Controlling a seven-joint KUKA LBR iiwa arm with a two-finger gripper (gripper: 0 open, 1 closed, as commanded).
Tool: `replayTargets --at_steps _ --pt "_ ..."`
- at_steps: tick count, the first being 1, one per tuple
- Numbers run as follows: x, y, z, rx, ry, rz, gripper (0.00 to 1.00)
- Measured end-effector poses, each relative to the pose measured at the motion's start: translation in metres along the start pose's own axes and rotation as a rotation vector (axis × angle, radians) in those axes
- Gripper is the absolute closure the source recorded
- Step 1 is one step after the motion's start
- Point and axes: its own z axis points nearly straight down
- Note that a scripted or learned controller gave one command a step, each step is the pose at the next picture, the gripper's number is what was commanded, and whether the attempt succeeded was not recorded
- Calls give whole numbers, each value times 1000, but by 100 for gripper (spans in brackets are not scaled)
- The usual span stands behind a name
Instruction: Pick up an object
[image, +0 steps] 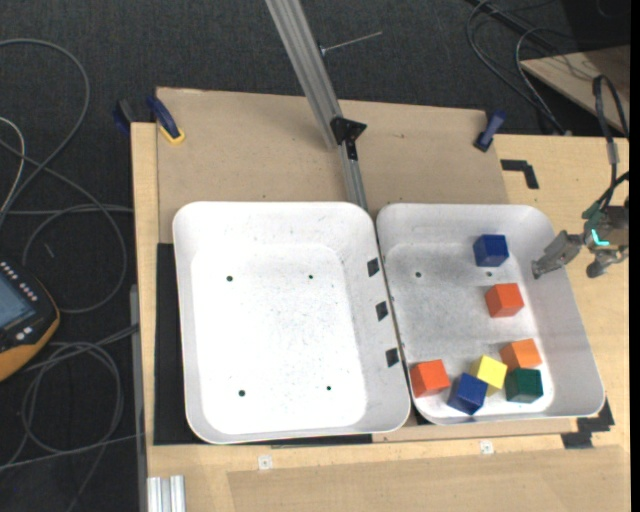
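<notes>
White bins on the table, coloured blocks waiting in the right one (560, 300).
Lower right: five clustered blocks; farther up, a lone orange block (504, 299), then a blue block (490, 250): seven total. Claw (572, 255) at right edge, prongs apart, empty; isolated blocks look easiest.
</notes>
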Motion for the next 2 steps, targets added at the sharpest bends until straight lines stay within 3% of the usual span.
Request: replayTargets --at_steps 2 --pt "4 -4 110 7 2 2 0"
